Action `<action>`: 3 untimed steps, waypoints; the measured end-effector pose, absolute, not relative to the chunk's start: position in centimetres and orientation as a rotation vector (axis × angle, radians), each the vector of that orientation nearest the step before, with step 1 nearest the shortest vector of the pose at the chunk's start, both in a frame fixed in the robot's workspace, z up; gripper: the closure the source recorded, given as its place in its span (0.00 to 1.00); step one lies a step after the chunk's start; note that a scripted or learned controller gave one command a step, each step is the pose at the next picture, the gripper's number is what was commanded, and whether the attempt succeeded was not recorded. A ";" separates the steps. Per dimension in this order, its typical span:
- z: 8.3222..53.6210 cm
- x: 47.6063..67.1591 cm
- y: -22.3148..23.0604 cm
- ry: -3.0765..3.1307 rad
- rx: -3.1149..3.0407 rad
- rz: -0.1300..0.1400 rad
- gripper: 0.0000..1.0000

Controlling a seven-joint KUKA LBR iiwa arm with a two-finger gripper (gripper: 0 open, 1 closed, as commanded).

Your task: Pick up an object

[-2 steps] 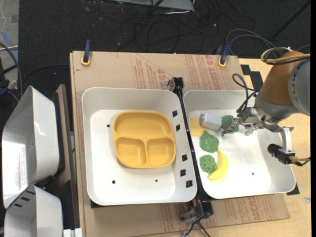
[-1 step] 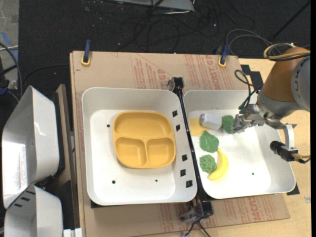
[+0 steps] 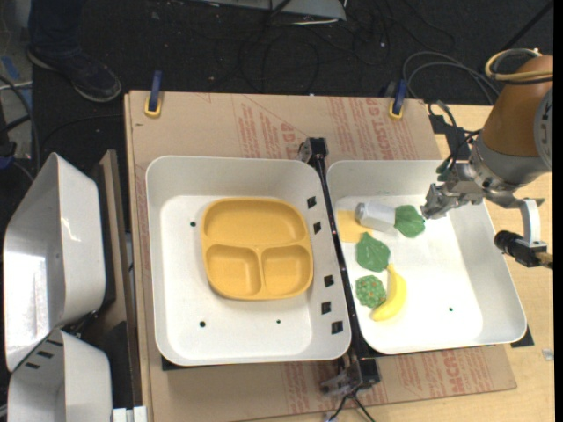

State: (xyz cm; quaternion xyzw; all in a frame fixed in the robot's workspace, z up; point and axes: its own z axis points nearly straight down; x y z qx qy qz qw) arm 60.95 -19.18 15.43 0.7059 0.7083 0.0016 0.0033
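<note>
Nearest the camera, along the bench's front edge, sit the two shallow white plastic bins; left bin (image 3: 171, 262) bears a yellow three-compartment plastic tray (image 3: 258, 245), right bin (image 3: 475, 297) bears the loose items. Front-most of these: a yellow toy banana (image 3: 392, 297), touching a small green knobbly toy vegetable (image 3: 369, 289); just behind, a second green leafy piece (image 3: 373, 252); further back, a grey-white cylinder lying on its side (image 3: 378, 216) with a rounded green toy piece (image 3: 410, 221) touching its right end; a pale yellow flat item (image 3: 347, 228) beside the divider. Grey arm with orange band (image 3: 515, 117) reaches in from the right; two-finger gripper (image 3: 437, 200) sits low, just beside the rounded green toy piece, on its right; nothing is seen between its parts; opening width cannot be told from this view. Assessment: the likely target is the rounded green toy piece. Risks: it abuts the cylinder, so a closing grasp may catch both or nudge the piece aside; a rounded body may squirt out under off-centre contact; approach from one side may push rather than straddle.
</note>
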 end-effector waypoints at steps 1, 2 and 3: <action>21.8 61.1 -18.9 2.221 2.212 0.005 1.00; 28.3 61.3 -19.0 2.220 2.212 0.006 1.00; 26.9 60.6 -13.1 2.232 2.214 0.001 1.00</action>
